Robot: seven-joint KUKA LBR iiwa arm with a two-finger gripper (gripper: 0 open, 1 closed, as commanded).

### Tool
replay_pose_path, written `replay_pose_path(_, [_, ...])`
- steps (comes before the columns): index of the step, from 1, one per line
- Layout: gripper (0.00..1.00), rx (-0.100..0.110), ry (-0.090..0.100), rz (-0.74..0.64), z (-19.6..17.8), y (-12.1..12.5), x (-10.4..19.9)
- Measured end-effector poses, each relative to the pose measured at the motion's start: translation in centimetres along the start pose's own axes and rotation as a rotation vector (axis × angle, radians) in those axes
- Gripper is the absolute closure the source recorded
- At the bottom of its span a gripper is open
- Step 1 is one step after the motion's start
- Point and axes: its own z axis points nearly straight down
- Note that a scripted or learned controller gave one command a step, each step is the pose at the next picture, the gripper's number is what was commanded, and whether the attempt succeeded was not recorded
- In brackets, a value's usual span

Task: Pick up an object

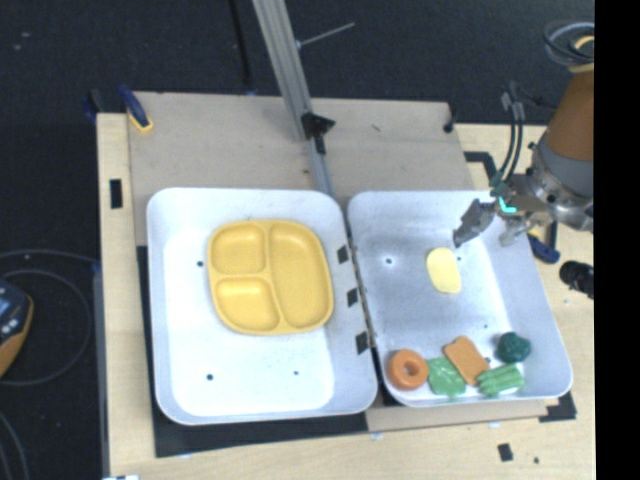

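Observation:
In the right bin [400, 230] a pale yellow oval object [444, 270] lies near the middle. Along the bin's front edge sit an orange ring [407, 368], a light green piece [446, 378], an orange-brown block [466, 358], a green ridged piece [500, 379] and a dark green lump [514, 346]. My gripper [492, 223] hangs over the bin's far right side, up and to the right of the yellow object. Its two fingers are spread apart, with nothing between them.
The left bin [180, 368] holds a yellow three-compartment plate [270, 275]. A metal post [285, 58] rises behind the bins. The orange-banded arm [570, 138] enters from the right edge, above the right bin's rim.

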Motion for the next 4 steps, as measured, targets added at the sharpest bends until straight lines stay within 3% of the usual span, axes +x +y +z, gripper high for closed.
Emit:
replay_pose_path(1, [0.00, -0.003, 0.000, 0.000, -0.1, 0.1, 0.0])
replay_pose_path(3, [0.00, 0.003, -0.001, 0.001, 12.2, 0.5, 0.2])
replay_pose_path(4, [0.00, -0.004, -0.003, 0.001, 16.2, 0.6, 0.1])
